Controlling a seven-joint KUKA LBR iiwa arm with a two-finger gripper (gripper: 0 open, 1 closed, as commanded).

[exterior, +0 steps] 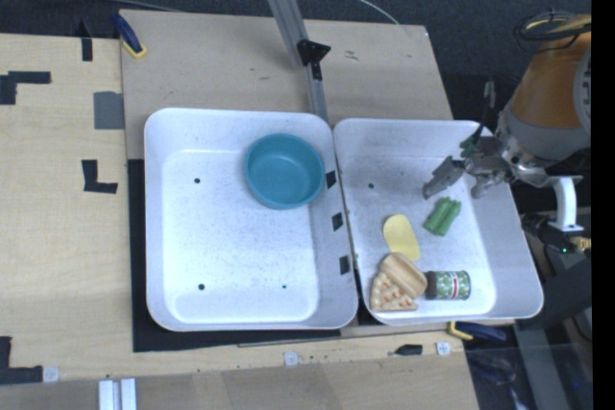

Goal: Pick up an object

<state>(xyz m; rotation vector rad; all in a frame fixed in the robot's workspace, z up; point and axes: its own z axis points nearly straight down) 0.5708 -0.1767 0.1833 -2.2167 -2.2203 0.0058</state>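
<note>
My gripper (459, 183) hangs over the upper right part of the right bin (384, 144), its two dark fingers spread open with nothing between them. Just below it a small green cylinder-like piece (442, 216) lies on the bin floor, apart from the fingertips. Further down are a yellow oval piece (401, 235), a tan waffle-like piece (397, 281) and a small green can (448, 284) on its side. A blue bowl (283, 170) stands in the left bin (192, 245) near its upper right corner.
A grey metal pole (283, 5) slants down from the top to the gap between the bins. The arm's orange band (548, 91) sits beyond the right bin's right rim. Black tape marks lie on the wooden bench at left.
</note>
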